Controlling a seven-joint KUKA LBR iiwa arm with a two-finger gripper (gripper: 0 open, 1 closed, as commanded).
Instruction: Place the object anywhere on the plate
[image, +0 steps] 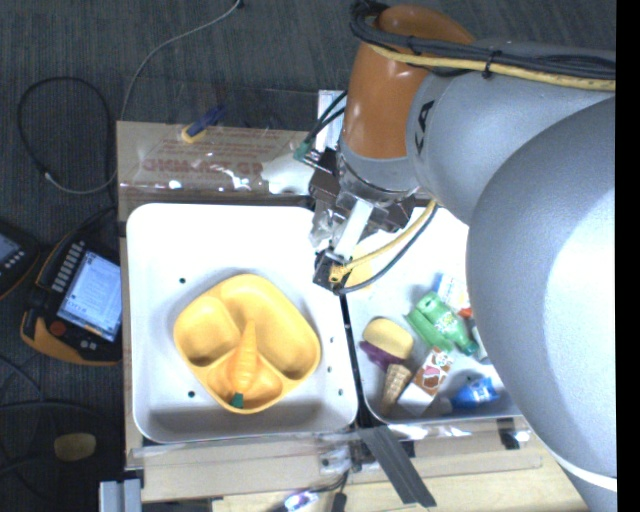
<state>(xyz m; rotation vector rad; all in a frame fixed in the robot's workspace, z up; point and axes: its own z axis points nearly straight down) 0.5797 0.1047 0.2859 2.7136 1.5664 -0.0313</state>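
A yellow three-part plate (205, 325) sits in the middle of the left bin (150, 260). On its lower middle lies an orange carrot (246, 362), its green end pointing toward the front rim. My gripper (332, 212) hangs over the divide between the two bins at the far side, up and to the right of the plate and well apart from the carrot. The wrist and its fittings hide the underside of the gripper.
The right bin (372, 300) holds a toy ice cream cone (391, 352), a green toy (436, 320), a small red and white carton (432, 376) and a blue toy (471, 392). The large grey arm covers the right side. A handheld controller (80, 295) lies left of the bench.
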